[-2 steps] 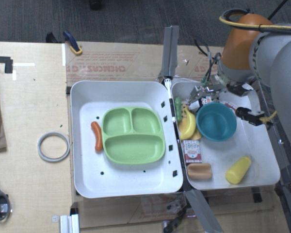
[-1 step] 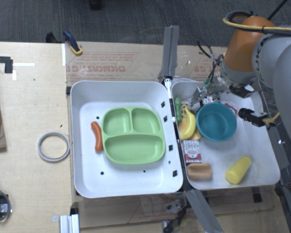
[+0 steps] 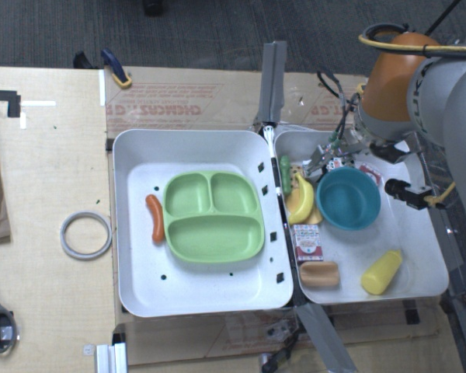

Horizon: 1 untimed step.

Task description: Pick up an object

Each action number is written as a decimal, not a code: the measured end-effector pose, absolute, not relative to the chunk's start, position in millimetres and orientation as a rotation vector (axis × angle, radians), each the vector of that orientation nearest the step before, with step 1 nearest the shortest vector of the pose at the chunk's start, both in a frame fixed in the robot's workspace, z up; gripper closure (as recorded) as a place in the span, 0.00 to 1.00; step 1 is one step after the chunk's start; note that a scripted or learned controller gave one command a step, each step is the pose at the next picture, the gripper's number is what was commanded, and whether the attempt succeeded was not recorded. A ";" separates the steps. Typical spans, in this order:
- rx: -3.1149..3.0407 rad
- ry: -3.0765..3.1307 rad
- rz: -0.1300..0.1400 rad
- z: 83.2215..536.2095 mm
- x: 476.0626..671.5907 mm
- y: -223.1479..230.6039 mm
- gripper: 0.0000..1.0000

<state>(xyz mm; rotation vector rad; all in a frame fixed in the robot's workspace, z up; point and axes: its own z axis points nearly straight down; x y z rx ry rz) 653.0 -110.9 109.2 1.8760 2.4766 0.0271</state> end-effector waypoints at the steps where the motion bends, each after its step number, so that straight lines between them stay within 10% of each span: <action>1: 2.086 2.308 0.033 108.9 657.3 -108.9 0.00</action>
